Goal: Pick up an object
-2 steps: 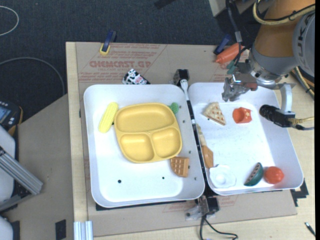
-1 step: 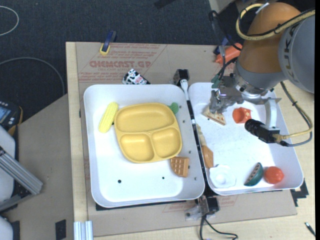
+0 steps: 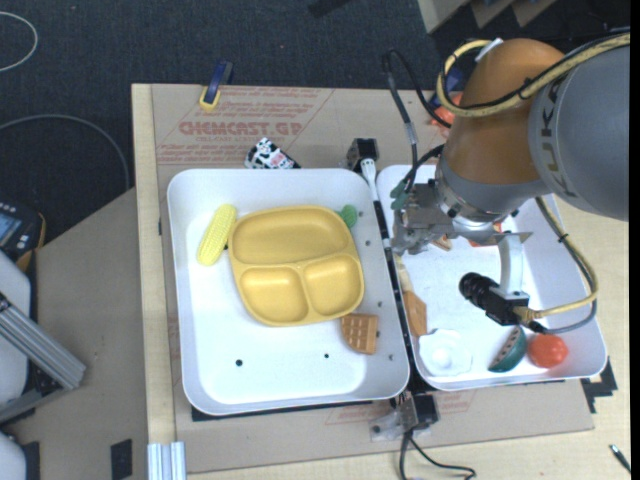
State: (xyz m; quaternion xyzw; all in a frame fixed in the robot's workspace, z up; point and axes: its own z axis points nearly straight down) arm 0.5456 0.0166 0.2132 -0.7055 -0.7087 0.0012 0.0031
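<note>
Glossy yellow plastic tray point(image 3: 295, 263); smooth white plastic bins point(image 3: 200, 348); matt cardboard board point(image 3: 160, 148) beneath.

One fixed camera here, mounted high above the brown cardboard-topped bench point(image 3: 250, 118), looking down at a slant. Both shallow white plastic bins sit side by side mid-frame, the left bin point(image 3: 200, 348) shown whole, the right bin point(image 3: 575, 353) partly covered by the bulky grey arm with the orange band point(image 3: 500, 98) reaching in from the right. It's near enough that the bench spans most of the frame, with dark grey carpet floor point(image 3: 100, 28) visible along the top and left.
</note>
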